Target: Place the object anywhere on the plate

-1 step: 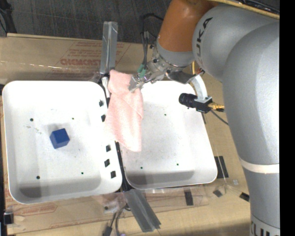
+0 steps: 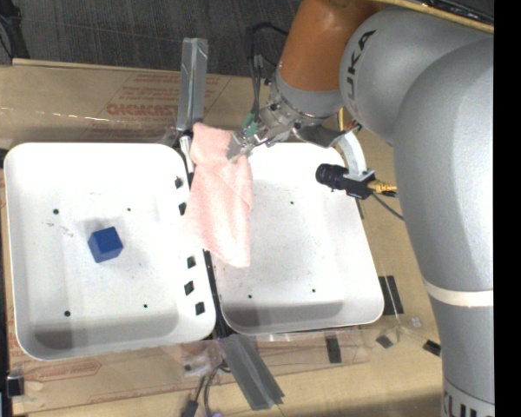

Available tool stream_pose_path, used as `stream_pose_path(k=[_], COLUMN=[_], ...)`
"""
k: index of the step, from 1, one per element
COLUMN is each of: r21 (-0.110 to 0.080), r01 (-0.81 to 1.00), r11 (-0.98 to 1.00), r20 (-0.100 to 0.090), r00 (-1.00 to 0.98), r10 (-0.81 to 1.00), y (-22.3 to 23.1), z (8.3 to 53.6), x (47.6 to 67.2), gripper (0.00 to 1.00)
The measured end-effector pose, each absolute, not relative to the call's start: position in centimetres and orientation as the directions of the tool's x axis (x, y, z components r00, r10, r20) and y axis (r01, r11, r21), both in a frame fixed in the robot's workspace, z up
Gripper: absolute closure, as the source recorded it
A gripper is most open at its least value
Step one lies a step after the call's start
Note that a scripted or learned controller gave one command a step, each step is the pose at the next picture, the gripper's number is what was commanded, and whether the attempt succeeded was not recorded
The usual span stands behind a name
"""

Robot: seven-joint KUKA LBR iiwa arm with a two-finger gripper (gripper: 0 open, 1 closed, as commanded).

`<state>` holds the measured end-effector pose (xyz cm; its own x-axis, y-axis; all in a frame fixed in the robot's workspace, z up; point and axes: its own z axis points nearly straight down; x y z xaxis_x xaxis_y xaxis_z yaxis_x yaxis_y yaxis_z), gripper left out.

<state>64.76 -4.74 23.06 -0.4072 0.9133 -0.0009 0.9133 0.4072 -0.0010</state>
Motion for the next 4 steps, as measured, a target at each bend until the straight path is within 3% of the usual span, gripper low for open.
stream_pose_path(k=[1, 2, 3, 4], r21=[-0.003, -0.003, 0.000, -0.002], r01=[0.677, 0.331, -0.002, -0.008], r11=[0.736, 0.944, 1.000, 1.000], r20=[0.002, 0.003, -0.001, 0.003], r00=[-0.736, -0.944, -1.000, -1.000], r10=[0.677, 0.331, -0.002, -0.008], y=[0.3, 5.5, 10.4, 14.6], z=[23.1, 22.2, 23.5, 23.0], x=[62.2, 60.3, 59.2, 57.3], gripper=[1.00, 1.00, 1.00, 1.00])
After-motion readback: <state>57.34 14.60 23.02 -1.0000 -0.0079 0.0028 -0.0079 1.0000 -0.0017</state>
